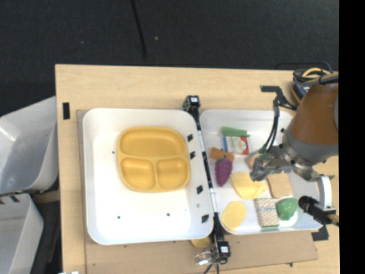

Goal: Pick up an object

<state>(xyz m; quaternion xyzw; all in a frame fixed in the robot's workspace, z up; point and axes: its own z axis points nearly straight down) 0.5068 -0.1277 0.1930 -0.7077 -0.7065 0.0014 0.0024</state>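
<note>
Gripper (258, 169) low in right bin (258, 117), over yellow piece (246, 186). Approach step, judging. Fingers' state: cannot tell. Next: descend, close squarely.

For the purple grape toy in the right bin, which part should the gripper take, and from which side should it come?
The purple grape toy lies flat, long axis running up-down in the view. Probably best: come straight down from above and close across its narrower width, near the middle of the body. A brown piece touches its top end and a yellow piece sits to its right, so keep away from these.

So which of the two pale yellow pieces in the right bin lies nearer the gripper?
The upper pale yellow piece, just below the gripper; the round one lies lower, by the divider.
</note>
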